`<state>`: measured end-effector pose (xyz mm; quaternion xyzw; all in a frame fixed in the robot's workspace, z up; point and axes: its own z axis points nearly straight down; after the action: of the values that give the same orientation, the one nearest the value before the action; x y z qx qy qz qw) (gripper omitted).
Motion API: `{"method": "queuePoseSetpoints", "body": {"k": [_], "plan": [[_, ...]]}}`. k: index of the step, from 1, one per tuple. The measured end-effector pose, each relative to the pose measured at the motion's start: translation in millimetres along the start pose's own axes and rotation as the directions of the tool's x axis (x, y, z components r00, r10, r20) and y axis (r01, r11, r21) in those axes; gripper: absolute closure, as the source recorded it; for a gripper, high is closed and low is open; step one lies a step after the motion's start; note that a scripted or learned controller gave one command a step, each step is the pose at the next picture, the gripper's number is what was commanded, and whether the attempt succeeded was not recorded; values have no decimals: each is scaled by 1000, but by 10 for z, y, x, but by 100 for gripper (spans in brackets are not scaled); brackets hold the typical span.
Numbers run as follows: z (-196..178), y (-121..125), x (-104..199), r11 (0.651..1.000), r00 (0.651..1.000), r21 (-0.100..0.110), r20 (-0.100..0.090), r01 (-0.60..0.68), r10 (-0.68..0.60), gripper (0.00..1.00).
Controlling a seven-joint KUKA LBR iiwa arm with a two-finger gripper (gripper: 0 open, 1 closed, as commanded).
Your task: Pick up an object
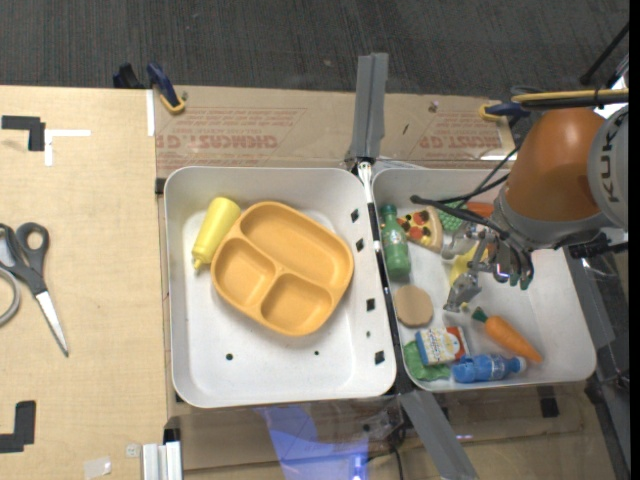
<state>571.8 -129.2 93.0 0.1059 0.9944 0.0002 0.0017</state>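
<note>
The right white bin holds several small items: a green bottle, a tan round disc, an orange carrot, a blue bottle, a red-and-white packet and a pizza-like toy. My gripper hangs low over the middle of this bin, just right of the tan disc and above-left of the carrot. A small yellow piece lies close behind it. Cables and the wrist hide what is directly beneath the gripper.
The left bin holds an orange divided plate and a yellow bottle beside it. Scissors lie on the wooden bench at far left. The arm's orange band looms over the right bin's back right.
</note>
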Motion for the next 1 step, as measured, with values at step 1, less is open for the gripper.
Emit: {"method": "queuePoseSetpoints", "body": {"k": [1], "plan": [[-107,2,-17,1000,1000,1,6,2,-2,100]]}}
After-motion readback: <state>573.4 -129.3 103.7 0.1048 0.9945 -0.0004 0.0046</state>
